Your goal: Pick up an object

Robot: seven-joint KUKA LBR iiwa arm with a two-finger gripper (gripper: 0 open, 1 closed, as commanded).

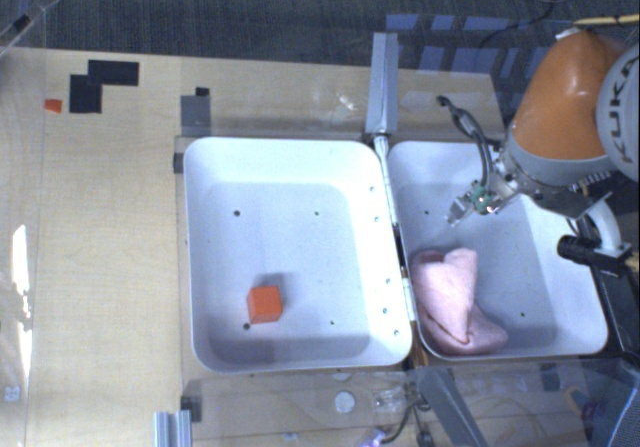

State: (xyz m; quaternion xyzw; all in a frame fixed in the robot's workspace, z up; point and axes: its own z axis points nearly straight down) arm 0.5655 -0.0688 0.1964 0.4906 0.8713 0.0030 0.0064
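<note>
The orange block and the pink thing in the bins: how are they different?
The orange block is small, with flat faces and sharp edges; the pink cloth is much larger, soft and lumpy. The block sits in the left bin, far from the arm; the cloth lies in the right bin, just below the gripper. Both rest on a bin floor.

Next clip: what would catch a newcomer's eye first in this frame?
Most likely the arm's big orange band at the upper right, above the right bin. Next, the pink cloth bunched against that bin's near-left corner, and the small orange cube alone in the left bin, toward its near side.
</note>
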